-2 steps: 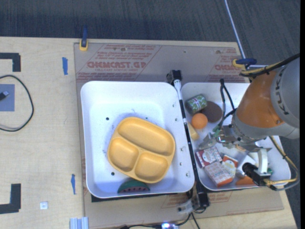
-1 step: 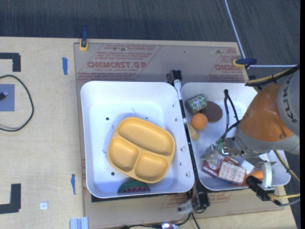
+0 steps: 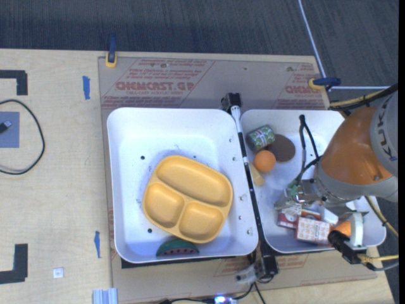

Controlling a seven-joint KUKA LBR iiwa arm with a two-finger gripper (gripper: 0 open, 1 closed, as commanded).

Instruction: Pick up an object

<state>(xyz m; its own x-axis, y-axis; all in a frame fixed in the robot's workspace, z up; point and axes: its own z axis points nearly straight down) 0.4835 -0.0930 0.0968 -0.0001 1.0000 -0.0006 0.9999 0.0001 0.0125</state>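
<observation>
Glossy orange band on arm [image 3: 354,151] tops my view; gripper [image 3: 302,198] over crinkly packets [image 3: 304,223] in right bin [image 3: 377,236], grip state can't tell.

- A yellow three-compartment plate [image 3: 188,198] lies flat and open side up in the left bin [image 3: 126,128], turned at a slant, its large section toward the far side.
- A watermelon-slice toy [image 3: 178,248] with a green rind lies at that bin's near wall, partly tucked under the plate's edge.
- In the right bin [image 3: 278,240], a small green-labelled can [image 3: 260,136] lies on its side near the far left corner.
- An orange ball [image 3: 264,161] sits just in front of the can, beside a dark brown disc [image 3: 284,149].
- A red-and-white carton [image 3: 311,228] lies flat near the front, among crumpled wrappers [image 3: 290,205].
</observation>
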